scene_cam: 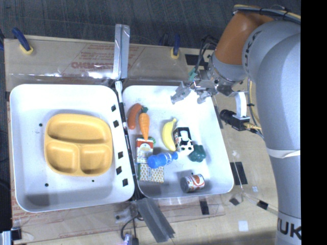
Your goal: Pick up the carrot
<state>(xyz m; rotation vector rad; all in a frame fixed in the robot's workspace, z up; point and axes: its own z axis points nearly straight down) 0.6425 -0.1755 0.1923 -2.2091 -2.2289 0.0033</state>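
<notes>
The carrot (pixel 144 124) lay in the right bin (pixel 218 152), close to that bin's left wall at about nine o'clock from its centre, pointing roughly twelve-to-six with its green top upward. A darker orange-red vegetable (pixel 134 115) (a sweet potato, perhaps) lay touching it on the ten o'clock side, and a small carton (pixel 144 148) sat just below its tip at six o'clock. The banana (pixel 169 133) lay near it at three o'clock.

The gripper (pixel 191 93) hung over the bin's upper edge, at about two o'clock from the carrot and well apart from it, with its fingers (pixel 179 95) spread apart and nothing between them.

The chief risk looked to be the crowding. A descent slightly off toward ten o'clock would likely catch the neighbouring vegetable instead, or both together, and the two are close enough in colour to be confused. The bin wall at nine o'clock left little room for a finger on that side, so a grasp across the carrot could jam against the wall or nudge the carrot away. The tapered, smooth body would probably slip out if pinched near its narrow end. The left bin (pixel 20 137) with the yellow tray (pixel 78 144) seemed out of harm's way.
</notes>
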